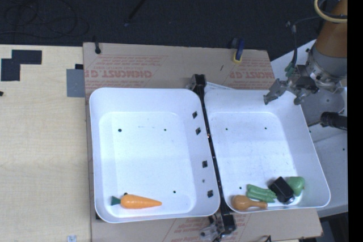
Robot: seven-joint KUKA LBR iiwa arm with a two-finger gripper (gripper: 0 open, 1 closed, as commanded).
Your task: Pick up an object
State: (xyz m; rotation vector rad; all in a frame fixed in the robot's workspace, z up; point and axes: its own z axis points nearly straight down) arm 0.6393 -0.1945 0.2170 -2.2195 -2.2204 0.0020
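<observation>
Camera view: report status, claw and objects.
Claw open, holding nothing, above right bin's far corner. Carrot in left bin. Green, black, tan pieces clustered in right bin's near corner. Nothing blocking.

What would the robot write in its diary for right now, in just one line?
arm: over right bin's far corner | carrot: left bin | pear, beans, black block: right bin | nothing picked yet

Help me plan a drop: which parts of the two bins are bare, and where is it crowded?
Left bin: bare but for the carrot along its near wall. Right bin: bare from the far wall to mid-floor; its near right corner is crowded with the green toy, black block and orange gourd.
</observation>
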